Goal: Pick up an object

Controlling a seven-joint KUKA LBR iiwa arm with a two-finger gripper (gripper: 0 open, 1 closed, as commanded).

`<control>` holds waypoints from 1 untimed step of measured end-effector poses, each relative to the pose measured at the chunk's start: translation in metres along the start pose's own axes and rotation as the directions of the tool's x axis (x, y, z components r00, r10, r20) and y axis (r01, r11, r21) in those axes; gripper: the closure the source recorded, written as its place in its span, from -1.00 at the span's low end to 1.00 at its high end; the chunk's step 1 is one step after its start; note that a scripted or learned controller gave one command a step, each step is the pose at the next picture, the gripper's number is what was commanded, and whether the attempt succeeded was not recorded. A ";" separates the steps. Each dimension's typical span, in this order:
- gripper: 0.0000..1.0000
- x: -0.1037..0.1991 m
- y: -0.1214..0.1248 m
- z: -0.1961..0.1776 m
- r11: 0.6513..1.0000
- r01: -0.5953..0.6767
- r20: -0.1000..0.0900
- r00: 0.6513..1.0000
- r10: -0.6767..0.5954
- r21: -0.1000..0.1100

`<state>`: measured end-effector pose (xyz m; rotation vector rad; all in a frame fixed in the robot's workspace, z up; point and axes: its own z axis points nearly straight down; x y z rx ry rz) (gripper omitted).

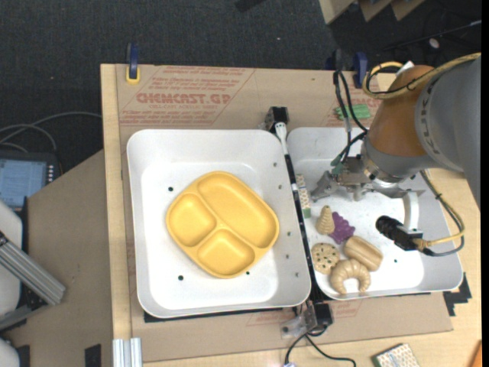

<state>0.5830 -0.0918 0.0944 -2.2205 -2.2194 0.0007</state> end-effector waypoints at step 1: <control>-1.00 -0.071 -0.050 0.009 1.000 -0.007 0.002 1.000 0.007 0.001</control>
